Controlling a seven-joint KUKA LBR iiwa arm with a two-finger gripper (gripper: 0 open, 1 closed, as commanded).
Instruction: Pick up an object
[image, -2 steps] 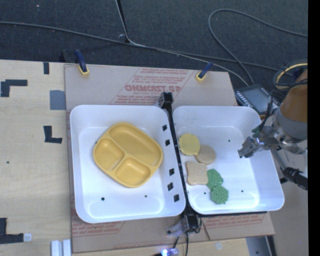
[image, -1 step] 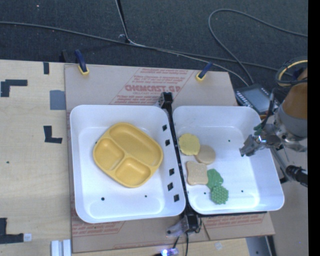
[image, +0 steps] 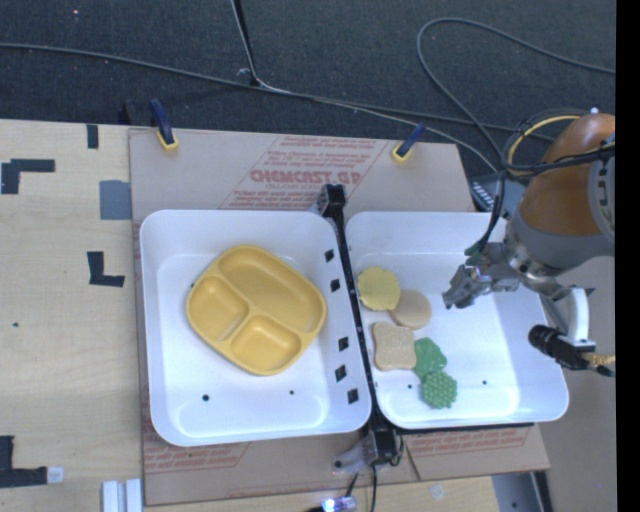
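Note:
Several small food pieces lie at the left side of the right bin (image: 500, 395): a yellow round piece (image: 379, 287), a tan round piece (image: 411, 309), a tan toast-like slice (image: 394, 347) and two green pieces (image: 434, 375). My gripper (image: 462, 288) hangs over the right half of that bin, to the right of the tan round piece and apart from it. Nothing shows between its fingers. A yellow divided tray (image: 256, 308) lies in the left bin (image: 165, 330).
A black divider strip (image: 345, 300) runs between the two bins. The bins rest on a cardboard sheet (image: 290, 170) held by two clamps at the back. Cables cross the dark floor behind. The arm's grey body (image: 560, 220) overhangs the right bin's right edge.

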